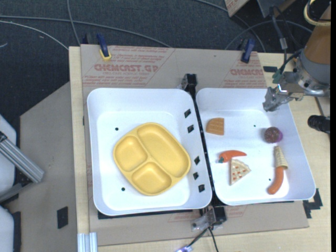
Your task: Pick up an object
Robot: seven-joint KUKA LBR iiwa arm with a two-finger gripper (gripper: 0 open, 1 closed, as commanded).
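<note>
The right bin (247, 107) holds several toy foods: a tan bread piece (215, 126), a dark purple round fruit (273, 135), a red-orange pepper (231, 155), a pizza slice (239, 171) and a long orange sausage-like piece (278, 171). My gripper (273, 102) hangs over the bin's upper right corner, above and apart from the purple fruit. Nothing shows between its fingers.
The left bin (105, 109) carries a yellow divided plate (151, 157). A black divider with clips (195, 135) runs between the bins. Blue clamps (104, 47) hold the cardboard base at the back. Cables lie on the dark floor behind.
</note>
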